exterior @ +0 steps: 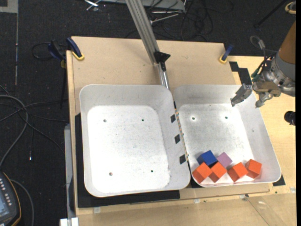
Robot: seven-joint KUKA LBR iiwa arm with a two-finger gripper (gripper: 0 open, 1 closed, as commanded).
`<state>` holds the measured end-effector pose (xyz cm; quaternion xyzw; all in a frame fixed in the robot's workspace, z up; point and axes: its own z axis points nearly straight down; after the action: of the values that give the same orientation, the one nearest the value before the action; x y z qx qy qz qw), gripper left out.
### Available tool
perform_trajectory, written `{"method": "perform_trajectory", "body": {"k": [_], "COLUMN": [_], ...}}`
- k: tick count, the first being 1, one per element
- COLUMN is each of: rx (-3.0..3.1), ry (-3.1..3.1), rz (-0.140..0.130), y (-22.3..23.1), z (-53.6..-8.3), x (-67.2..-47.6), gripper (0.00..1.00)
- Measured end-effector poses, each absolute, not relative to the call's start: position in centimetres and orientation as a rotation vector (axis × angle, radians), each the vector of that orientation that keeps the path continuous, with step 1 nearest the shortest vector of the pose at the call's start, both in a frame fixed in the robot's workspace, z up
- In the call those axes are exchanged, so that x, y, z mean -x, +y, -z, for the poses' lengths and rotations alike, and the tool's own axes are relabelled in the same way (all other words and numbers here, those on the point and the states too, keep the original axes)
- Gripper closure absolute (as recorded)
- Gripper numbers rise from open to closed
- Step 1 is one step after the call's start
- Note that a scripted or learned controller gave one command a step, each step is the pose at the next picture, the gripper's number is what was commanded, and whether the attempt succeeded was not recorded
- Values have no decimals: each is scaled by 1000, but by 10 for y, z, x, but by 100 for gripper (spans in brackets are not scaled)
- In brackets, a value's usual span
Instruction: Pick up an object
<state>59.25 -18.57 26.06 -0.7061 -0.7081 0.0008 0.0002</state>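
Cluster of blocks (225, 166), orange, blue and lilac, lying in the right bin (263, 131) at its near edge, well below the hand (250, 98). Hand released, fingers spread, grasping nothing, above the bin's far right rim.

Arm (289, 55) cut off at right edge

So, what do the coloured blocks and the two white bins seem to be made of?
The blocks look like painted wood or hard plastic: flat faces, sharp edges, matte colour; I cannot tell which. The bins look like thin moulded plastic, smooth and slightly glossy, with rounded rims and dark speckles. The bench looks like unfinished fibreboard, tan and dull.
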Motion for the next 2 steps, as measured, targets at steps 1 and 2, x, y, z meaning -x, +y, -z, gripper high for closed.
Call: {"method": "perform_trajectory", "body": {"k": [1, 2], "rx": [2212, 2226], "ry": [-2225, -2214], "rz": [-4, -5], "y": [-141, -174], "z": [-121, -94], "x": [-648, -572], "gripper": [0, 0]}}
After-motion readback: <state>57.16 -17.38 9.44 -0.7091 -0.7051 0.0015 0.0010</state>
